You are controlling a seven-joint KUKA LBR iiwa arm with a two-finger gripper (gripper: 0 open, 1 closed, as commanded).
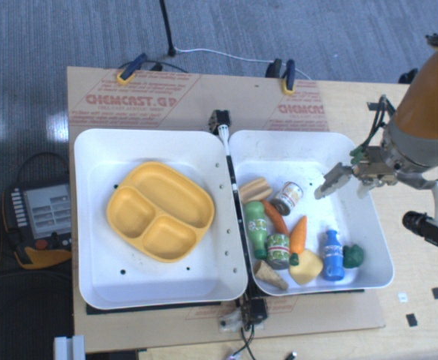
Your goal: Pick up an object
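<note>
The right bin (pixel 369 231) holds several toy foods: a green bottle (pixel 256 224), a carrot (pixel 298 233), a blue bottle (pixel 332 255), a small tin can (pixel 286 198), a tan bread roll (pixel 253 190), a yellow fruit (pixel 307 268) and a dark green piece (pixel 352 256). My gripper (pixel 346 186) hangs over the bin's upper right part, right of the tin can. Its fingers are spread open, with nothing between them. One finger (pixel 328 184) points down-left toward the can without touching it.
The left bin (pixel 91 261) carries a yellow divided plate (pixel 160 210). A ridge (pixel 234 201) separates the two bins. Clamps (pixel 288 77) and a cable sit at the board's far edge. A black part (pixel 421 226) sticks out right of the right bin.
</note>
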